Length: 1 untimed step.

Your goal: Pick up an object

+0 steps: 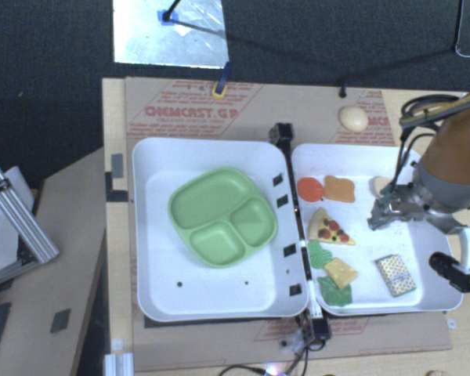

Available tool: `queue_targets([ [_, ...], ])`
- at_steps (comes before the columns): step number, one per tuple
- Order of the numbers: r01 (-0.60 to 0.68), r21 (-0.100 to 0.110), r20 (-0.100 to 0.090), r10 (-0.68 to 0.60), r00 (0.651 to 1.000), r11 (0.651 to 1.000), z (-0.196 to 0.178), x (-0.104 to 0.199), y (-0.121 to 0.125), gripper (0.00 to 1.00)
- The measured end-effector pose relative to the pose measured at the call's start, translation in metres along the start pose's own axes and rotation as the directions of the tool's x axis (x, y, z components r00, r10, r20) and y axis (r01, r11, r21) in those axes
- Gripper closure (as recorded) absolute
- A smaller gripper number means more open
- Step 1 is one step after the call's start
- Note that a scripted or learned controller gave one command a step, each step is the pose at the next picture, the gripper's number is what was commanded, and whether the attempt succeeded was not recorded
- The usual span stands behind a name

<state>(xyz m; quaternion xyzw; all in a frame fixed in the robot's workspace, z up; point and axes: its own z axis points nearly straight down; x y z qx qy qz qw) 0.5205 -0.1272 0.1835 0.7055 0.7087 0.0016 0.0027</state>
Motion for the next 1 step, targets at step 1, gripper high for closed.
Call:
queue_targets([
  [1,0.000,-0.001,0.000,0.000,1.000,1.000,-0.0436,-0.0003,0.0022,1.00],
])
